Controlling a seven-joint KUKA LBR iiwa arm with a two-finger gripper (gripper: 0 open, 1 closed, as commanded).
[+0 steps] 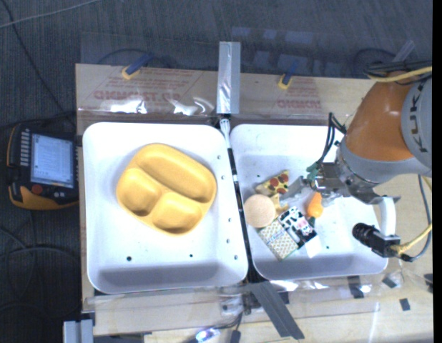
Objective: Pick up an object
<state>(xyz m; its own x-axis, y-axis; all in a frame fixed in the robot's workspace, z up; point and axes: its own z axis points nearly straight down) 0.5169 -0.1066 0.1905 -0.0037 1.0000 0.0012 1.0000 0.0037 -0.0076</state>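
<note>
Right bin (260,143), gripper (313,191) above orange obj (315,205); finger state unclear.

yellow tray (166,186) | white bins (106,263) | tan ball (259,211) | orange piece (315,206) (black-and-white patterned card (297,224))

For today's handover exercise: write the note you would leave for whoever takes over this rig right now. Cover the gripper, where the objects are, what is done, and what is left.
Gripper: down in the right bin, next to the small orange piece; its grasp is not readable from this view.
Right bin also holds a tan ball, a patterned box, a black-and-white item and a red-spotted piece, clustered near the divider.
Left bin: yellow sectioned tray.
Done: the arm is at the cluster. Left: nothing visibly lifted, so confirm a grasp and raise it.
</note>
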